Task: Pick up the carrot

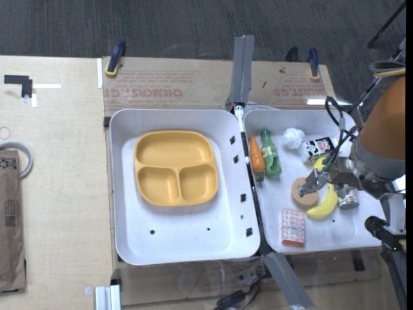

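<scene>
- Orange carrot lay right of frame centre, against the right bin's left wall beside a green bottle, untouched.
- Hovered well right over the banana: fingers, state impossible to tell.

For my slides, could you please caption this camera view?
Gripper over the right bin, near the banana; carrot lies by the left wall.
</scene>
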Controlling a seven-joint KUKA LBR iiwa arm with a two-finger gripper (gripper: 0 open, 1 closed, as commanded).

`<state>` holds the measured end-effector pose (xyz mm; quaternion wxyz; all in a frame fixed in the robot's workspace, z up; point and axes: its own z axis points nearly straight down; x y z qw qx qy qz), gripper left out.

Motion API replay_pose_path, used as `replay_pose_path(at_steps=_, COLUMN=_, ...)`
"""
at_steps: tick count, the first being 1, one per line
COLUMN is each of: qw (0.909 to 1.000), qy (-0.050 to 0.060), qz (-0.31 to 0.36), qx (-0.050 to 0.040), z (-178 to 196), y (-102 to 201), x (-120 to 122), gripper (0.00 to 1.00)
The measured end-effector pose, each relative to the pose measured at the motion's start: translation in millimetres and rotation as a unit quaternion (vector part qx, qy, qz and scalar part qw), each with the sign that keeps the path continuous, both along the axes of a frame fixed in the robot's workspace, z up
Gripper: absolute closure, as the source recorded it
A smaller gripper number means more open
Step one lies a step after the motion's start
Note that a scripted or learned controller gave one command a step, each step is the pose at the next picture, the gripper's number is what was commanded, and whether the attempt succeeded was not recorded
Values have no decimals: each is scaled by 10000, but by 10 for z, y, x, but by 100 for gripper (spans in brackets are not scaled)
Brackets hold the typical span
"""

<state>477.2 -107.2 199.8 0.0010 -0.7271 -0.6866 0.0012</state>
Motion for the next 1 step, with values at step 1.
replay_pose_path(at_steps=1, qw=9975, qy=-11, qz=-713, qx=-13, z=1521, y=373, x=16, gripper=0)
